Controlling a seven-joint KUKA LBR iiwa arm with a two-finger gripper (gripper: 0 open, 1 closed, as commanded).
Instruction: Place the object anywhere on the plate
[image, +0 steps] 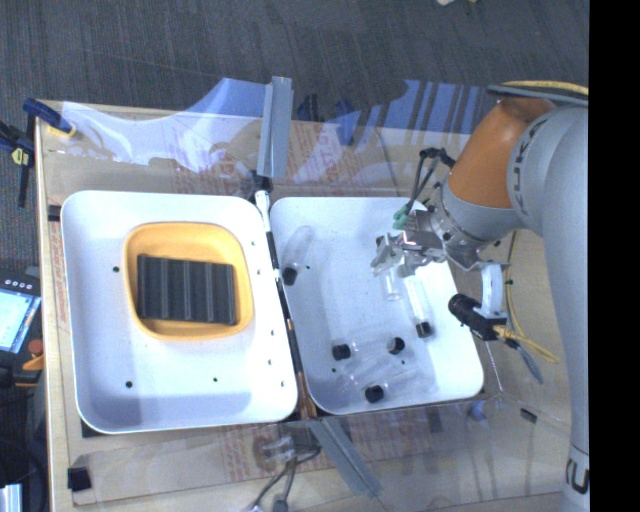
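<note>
Two white bins (100, 300) on bench (150, 460)

Robotics lab: industrial arm (530, 180) over bench (400, 455) with two white bins (90, 300), clamps, cabling, carpet floor.

The right bin (455, 375) is crowded: clear bottles with black caps (372, 372) lie over its lower floor, one more (296, 250) near its left wall. The gripper (398, 252) hangs above its upper right part. The yellow plate (187, 275) in the left bin (95, 340) is open from above, with bare white floor around it.
</note>
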